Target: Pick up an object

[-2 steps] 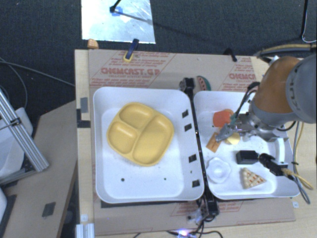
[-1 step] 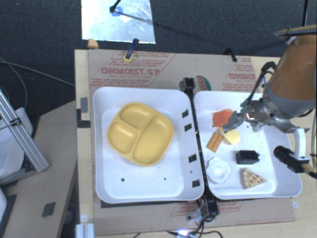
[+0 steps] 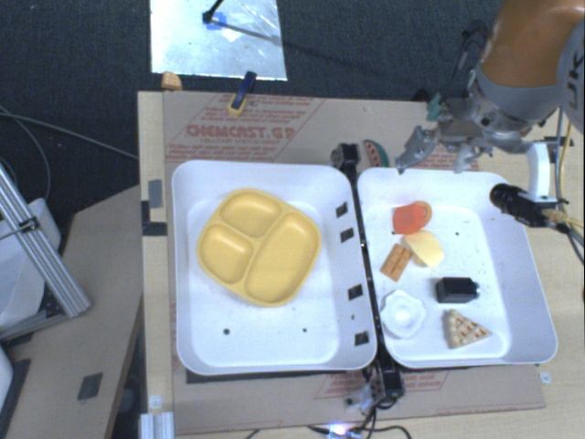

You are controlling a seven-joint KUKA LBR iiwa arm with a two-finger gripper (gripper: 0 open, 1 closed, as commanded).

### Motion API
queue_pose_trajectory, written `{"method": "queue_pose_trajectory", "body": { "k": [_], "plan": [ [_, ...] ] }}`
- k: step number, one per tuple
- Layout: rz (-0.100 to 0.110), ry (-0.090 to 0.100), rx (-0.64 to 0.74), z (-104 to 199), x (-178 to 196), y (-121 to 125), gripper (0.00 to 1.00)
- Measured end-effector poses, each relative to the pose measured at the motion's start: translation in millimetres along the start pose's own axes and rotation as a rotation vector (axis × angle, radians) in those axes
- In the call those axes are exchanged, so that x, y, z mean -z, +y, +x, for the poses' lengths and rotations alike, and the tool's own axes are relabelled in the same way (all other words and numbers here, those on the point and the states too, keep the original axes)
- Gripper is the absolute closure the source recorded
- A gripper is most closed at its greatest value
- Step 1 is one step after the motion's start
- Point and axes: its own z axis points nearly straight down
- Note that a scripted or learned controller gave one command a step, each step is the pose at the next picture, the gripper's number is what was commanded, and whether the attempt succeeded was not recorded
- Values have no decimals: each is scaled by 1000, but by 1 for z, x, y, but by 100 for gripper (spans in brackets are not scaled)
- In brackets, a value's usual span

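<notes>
While the gripper [image 3: 439,146] hangs above the far rim of the right bin [image 3: 521,263], I cannot tell its state. The red object [image 3: 411,216] lies nearest, just below it toward the camera, inside this bin, beside the yellow piece [image 3: 425,248]. The arm leans in from the upper right, wrist down.

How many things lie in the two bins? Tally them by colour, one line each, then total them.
Yellow: 2, the yellow three-compartment plastic plate and pale yellow wedge
Red: 1, red-orange round piece
Tan: 2, tan ridged cracker and tan triangular slice
White: 1, white fried-egg piece
Black: 1, black block
Total: 7
</notes>
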Motion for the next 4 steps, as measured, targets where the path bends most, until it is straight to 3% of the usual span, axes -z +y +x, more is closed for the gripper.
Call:
{"method": "queue_pose_trajectory", "body": {
  "k": [1,2,3,4],
  "plan": [
    [-2,-1,-2,-1,93,66,0],
    [14,2,-9,0,100,-2,0],
    [26,3,-9,24,31,-120,0],
    [4,4,3,105,87,-49,0]
  ]
}}
